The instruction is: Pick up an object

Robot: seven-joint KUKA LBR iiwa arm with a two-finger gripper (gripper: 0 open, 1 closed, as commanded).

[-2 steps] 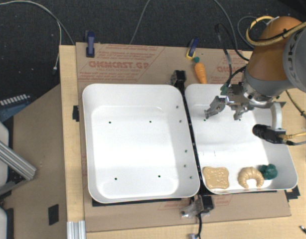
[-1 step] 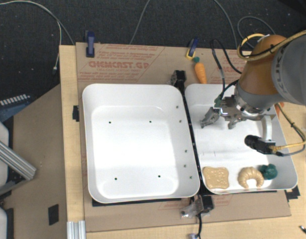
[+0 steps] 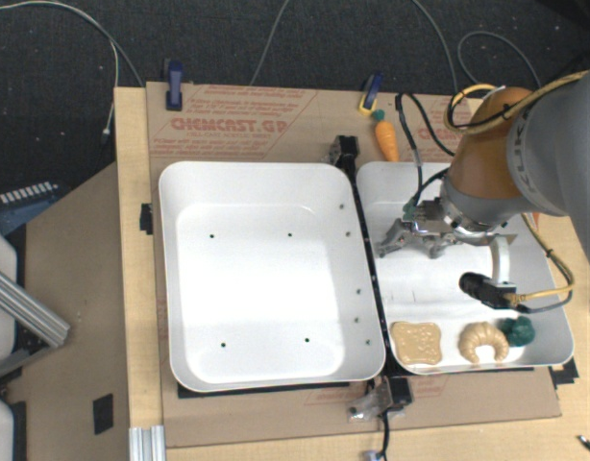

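My gripper [image 3: 413, 242] hangs low over the upper left part of the right bin [image 3: 540, 257], close to its left wall. Its metal fingers [image 3: 389, 239] stand spread, open, with nothing between them. At the front of that bin lie a tan slice of toast [image 3: 415, 342], a croissant [image 3: 484, 342] and a small dark green object [image 3: 518, 331]. All three lie well in front of the gripper and apart from it.
The left bin [image 3: 180, 257] stands beside the right one, their walls touching. An orange toy carrot [image 3: 385, 138] lies on the bench behind the right bin. A black piece on a yellow cable [image 3: 481, 288] hangs over the right bin's middle. Clamps hold the board's edges.
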